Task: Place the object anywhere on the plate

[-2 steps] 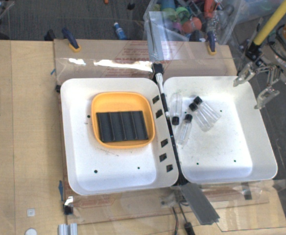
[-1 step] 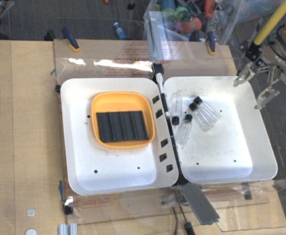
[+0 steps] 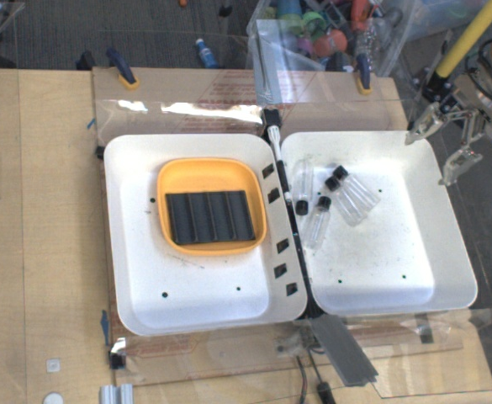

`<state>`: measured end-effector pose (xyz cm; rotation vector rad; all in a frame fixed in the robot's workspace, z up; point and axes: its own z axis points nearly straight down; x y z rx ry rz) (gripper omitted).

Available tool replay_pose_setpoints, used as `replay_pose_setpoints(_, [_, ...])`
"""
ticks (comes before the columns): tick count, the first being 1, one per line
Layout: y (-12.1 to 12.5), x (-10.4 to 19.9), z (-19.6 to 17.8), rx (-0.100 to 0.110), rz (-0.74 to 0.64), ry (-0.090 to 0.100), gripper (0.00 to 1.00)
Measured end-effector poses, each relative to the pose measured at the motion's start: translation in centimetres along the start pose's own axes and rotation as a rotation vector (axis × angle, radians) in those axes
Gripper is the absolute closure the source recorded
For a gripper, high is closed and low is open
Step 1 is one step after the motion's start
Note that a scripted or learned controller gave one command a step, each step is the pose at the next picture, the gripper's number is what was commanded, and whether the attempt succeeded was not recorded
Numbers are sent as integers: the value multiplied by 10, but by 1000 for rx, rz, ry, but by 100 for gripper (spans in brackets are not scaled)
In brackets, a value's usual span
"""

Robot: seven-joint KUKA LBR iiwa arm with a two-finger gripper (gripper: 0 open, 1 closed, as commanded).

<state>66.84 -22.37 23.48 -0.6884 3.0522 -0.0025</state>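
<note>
Counter bins: we should grasp one clear vial (image 3: pixel 352 194) squarely before crossing to the orange plate (image 3: pixel 211 205); gripper (image 3: pixel 447 137) state we cannot tell.

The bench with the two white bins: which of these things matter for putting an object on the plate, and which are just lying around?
Part of the job:
- orange plate holding a black ridged block, in the left bin
- clear vials with black caps in the right bin
- pincer, at the right bin's far right corner

Just lying about:
- clear tub of colourful bits
- clamps

Wooden bench (image 3: pixel 27 225) under two white bins (image 3: pixel 145 301)
</note>
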Motion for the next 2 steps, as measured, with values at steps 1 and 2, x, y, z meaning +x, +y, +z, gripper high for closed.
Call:
replay_pose_setpoints(1, [0,0,-11,0,86,0,0])
replay_pose_setpoints(2, [0,1,-5,-3,135,5,0])
